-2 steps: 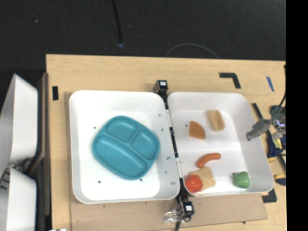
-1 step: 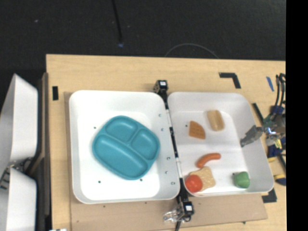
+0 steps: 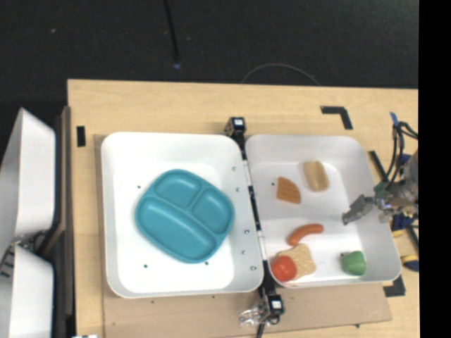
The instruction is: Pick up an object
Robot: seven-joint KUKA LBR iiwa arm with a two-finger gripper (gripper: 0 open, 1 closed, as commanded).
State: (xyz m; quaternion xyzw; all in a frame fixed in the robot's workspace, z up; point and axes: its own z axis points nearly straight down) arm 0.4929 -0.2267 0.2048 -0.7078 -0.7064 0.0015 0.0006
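Right now I am hovering my claw (image 3: 354, 212) at the right bin's (image 3: 331, 146) right edge; whether it is spread or pressed together I cannot tell. Lying in that bin are a sausage (image 3: 305, 233), tomato (image 3: 283, 267), cracker (image 3: 304, 259), and green pepper (image 3: 354, 262).

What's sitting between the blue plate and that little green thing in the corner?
In the camera view, between the blue plate and the green piece lie the bins' adjoining rims, then a red tomato-like piece touching a tan cracker.
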